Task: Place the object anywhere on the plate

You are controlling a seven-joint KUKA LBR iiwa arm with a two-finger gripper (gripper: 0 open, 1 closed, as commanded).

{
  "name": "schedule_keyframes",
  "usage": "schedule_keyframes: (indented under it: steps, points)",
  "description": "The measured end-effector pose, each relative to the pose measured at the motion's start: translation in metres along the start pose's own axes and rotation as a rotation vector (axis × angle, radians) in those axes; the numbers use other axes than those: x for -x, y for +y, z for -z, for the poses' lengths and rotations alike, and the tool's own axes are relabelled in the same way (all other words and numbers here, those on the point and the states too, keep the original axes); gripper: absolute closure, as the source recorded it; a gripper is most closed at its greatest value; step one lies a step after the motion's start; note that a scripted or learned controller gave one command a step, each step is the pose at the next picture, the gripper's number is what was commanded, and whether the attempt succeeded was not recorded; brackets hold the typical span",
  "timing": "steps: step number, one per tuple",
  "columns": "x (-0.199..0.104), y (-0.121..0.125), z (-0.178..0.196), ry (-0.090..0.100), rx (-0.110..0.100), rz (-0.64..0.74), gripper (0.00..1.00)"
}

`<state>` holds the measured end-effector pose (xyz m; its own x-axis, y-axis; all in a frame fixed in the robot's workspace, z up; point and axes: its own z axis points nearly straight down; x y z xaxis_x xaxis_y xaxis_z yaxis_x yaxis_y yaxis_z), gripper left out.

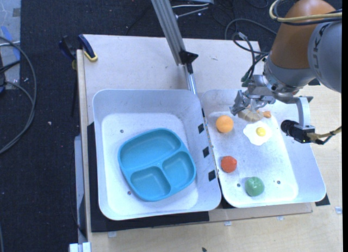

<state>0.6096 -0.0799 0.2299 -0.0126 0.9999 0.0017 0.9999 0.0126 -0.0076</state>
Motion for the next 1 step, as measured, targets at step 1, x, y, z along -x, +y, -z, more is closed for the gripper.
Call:
schedule_keyframes:
  steps: [1]
  points:
    - [-0.0583, -0.0060, 0.0050, 0.000, -0.001, 0.000, 1.00]
